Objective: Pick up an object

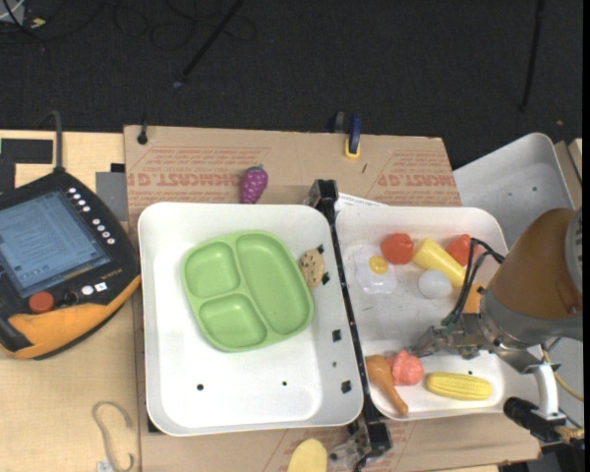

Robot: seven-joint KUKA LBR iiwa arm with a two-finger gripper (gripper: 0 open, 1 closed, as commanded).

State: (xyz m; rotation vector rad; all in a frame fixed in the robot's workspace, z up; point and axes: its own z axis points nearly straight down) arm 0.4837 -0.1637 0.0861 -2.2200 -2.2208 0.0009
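Lower right of the frame, right bin: that's where the pickable stuff sits, so here's the rundown.

Closest targets: pink toy (407,367) and orange carrot (385,383) touching each other at the bin's front edge, with a yellow corn cob (460,387) just beside them to the right.

Gripper: the gripper (454,342) is down low in the right bin (492,226), just above the corn and right of the pink toy. Looks like it's hovering near them, not on anything.

Jaws: honestly can't tell if they're apart or together, it's all dark clutter and cable there. Nothing visibly between them.

Other right-bin bits: red tomato (397,248), yellow piece (439,258), white egg-ish thing (434,284) and a fried egg (375,268) toward the back.

Left bin: left bin (177,382) has a green divided plate (246,289) and a cookie (314,265) by its right wall.

Outside the bins: purple grapes (254,184) on the cardboard behind, teach pendant (49,259) at far left on the counter.

What could go wrong: my guess, the front items are bunched up against the bin wall, so a close could nudge the corn or pink toy sideways, or pinch two at once. The round shapes may also squirt out.
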